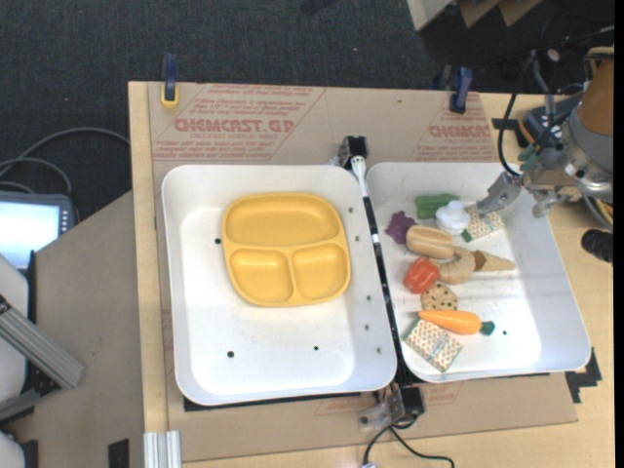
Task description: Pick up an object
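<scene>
Toys are heaped in the right bin, and that is plainly where a pick is to be made. A hot dog, a red tomato-like piece, a cookie, a carrot and a patterned cracker are crowded together near the bin's left wall, touching or just beside one another. A purple piece, a green piece and a white lump are packed at the upper end, with an ice-cream cone stretched toward the middle.

The gripper is brought in from the right, tilted down over the upper end, just beside a small patterned square and the white lump. No toy is seen between its fingers; whether they are spread or closed cannot be told at this size.

The left bin is occupied by a yellow divided plate, kept well apart from the pile. A clean grasp is judged difficult, since the neighbours are so tightly packed.
</scene>
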Available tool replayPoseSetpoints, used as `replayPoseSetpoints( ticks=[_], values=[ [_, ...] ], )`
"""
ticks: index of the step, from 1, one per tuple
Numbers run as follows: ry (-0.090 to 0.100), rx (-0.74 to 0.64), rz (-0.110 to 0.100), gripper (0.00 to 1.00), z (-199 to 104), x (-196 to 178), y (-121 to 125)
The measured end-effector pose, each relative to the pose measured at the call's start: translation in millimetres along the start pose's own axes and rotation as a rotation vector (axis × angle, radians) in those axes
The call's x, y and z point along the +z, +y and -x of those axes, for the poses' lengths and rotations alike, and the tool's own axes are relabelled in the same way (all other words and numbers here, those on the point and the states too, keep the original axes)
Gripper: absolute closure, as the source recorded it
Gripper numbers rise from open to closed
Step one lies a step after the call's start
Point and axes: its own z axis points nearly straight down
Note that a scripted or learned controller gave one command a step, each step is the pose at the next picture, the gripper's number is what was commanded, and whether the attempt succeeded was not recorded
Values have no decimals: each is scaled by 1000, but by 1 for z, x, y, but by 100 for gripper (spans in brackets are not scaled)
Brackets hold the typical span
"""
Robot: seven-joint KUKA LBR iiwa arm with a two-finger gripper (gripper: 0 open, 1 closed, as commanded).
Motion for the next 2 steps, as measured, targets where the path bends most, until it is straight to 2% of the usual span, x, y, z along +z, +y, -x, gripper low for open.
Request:
replayPoseSetpoints(
  ticks=[1, 2],
  values=[
    [6, 1, -13, 0, -19, 129, -46],
    [-1, -2, 3, 0, -6, 137, 14]
  ],
)
